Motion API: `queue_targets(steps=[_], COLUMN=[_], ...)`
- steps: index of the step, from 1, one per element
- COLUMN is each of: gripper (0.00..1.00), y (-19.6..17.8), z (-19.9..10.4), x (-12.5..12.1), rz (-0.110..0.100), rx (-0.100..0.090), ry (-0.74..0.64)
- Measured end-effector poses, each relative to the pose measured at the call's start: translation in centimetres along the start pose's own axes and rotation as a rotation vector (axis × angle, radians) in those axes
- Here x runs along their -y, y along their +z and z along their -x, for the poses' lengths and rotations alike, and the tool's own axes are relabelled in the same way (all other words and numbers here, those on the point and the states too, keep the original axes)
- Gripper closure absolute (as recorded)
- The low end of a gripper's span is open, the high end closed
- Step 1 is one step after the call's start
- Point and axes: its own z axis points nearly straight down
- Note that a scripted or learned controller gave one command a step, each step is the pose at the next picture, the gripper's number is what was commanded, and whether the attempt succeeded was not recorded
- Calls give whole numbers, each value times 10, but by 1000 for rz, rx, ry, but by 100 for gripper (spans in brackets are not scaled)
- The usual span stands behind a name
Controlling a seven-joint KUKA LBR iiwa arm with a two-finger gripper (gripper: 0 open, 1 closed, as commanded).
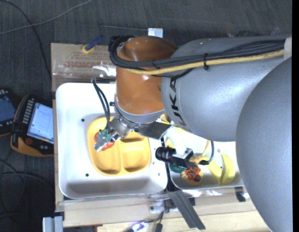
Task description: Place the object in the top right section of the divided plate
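Note:
A yellow divided plate (132, 159) lies in the left white bin (72, 129). My gripper (104, 139) hangs from the orange-banded wrist over the plate's left part. It is shut on a small red and green object (101, 141), which shows between the fingertips just above the plate's surface. The wrist and arm hide the plate's upper right part.
The right bin (207, 190) holds a yellow banana-like piece (225, 170) and a small orange and green item (192, 173). A black fitting (164, 154) on the arm hangs over the wall between the bins. A teach pendant (33, 127) lies left of the bench.

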Motion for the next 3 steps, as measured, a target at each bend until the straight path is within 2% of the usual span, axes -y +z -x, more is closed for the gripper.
queue_targets(steps=[1, 2, 3], gripper=[100, 100, 100], y=[76, 46, 80], z=[69, 121, 110], x=[53, 60, 67], rz=[-2, -1, -2], rx=[-2, -1, -1], ry=[-96, 103, 161])
